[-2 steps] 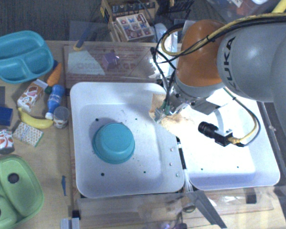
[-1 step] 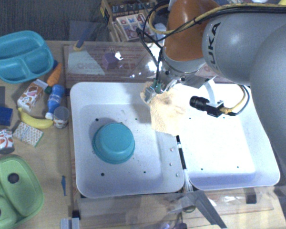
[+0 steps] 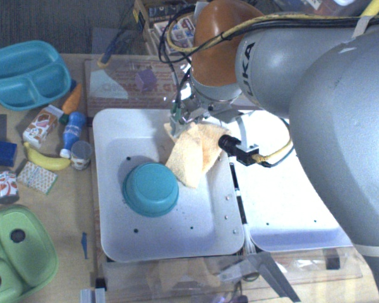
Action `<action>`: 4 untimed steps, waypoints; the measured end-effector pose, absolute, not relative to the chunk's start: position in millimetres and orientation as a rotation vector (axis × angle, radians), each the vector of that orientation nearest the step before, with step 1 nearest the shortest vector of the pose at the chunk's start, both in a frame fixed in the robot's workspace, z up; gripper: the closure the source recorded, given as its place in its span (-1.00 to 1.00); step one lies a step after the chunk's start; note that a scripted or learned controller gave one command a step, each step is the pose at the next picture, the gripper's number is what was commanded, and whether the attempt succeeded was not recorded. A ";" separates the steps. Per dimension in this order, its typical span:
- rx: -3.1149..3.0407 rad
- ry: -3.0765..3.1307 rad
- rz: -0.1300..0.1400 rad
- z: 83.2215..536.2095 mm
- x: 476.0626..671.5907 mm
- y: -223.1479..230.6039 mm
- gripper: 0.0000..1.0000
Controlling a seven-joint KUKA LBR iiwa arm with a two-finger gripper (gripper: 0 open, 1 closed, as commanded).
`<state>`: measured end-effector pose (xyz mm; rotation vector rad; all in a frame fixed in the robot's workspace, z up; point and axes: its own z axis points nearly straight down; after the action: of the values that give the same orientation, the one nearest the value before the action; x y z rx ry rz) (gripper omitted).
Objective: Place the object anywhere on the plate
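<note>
Arm point(image 3: 303, 74) reaches in from the right and hangs over the upper part of the left bin point(image 3: 114, 232), its orange band point(image 3: 218, 40) above the wrist. Gripper point(image 3: 180, 120) sits at the top edge of a pale yellow cloth point(image 3: 192, 153). The cloth appears pinched there and droops from that point, its lower end touching the bin floor. The fingertips are buried in the folds, so the hold is probable, not certain. A blue plate point(image 3: 151, 189) lies upside down in the same bin, just left of and below the cloth; the cloth's lower edge is just beside its rim, not on it. The right bin point(image 3: 290, 232) lies partly under the arm. On the bench to the left: a blue tray point(image 3: 28, 74), a banana point(image 3: 47, 160), a bottle point(image 3: 71, 131), a green tray point(image 3: 19, 251).
</note>
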<state>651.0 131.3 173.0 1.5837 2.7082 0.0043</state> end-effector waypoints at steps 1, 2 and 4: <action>1.555 2.725 0.005 199.4 648.2 180.2 1.00; 1.297 2.860 0.002 154.1 615.7 201.8 1.00; 0.870 3.002 0.021 129.1 619.4 212.3 -1.00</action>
<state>619.4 212.3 129.1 0.8703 3.0025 0.0206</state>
